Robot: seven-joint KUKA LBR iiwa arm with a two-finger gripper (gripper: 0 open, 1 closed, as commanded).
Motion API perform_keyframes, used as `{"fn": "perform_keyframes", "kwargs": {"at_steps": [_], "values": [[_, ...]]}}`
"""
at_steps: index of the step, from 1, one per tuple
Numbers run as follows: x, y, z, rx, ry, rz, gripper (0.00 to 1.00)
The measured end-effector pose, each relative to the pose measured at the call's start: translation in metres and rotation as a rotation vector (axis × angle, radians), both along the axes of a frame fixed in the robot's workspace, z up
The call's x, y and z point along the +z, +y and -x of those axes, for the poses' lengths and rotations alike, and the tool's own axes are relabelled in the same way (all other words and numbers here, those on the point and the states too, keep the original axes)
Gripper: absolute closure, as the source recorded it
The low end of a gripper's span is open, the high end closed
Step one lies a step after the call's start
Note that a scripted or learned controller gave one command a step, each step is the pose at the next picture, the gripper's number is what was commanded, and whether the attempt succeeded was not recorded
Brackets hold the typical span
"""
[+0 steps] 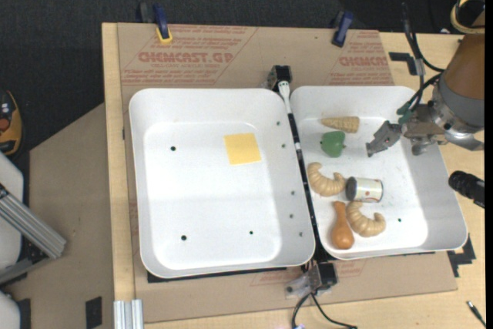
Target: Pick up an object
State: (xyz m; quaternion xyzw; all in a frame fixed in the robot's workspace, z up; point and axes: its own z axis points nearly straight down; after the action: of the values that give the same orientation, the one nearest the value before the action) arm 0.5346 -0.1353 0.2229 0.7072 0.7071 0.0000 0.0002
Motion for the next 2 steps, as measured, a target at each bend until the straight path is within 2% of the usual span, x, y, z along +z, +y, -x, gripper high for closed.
{"fn": "perform_keyframes", "kwargs": {"at_steps": [1, 2], "values": [[-0.103, 0.013, 0.045, -0.001, 0.013, -0.005, 0.00], [-0.087, 0.011, 0.041, -0.001, -0.003, 0.001, 1.00]]}}
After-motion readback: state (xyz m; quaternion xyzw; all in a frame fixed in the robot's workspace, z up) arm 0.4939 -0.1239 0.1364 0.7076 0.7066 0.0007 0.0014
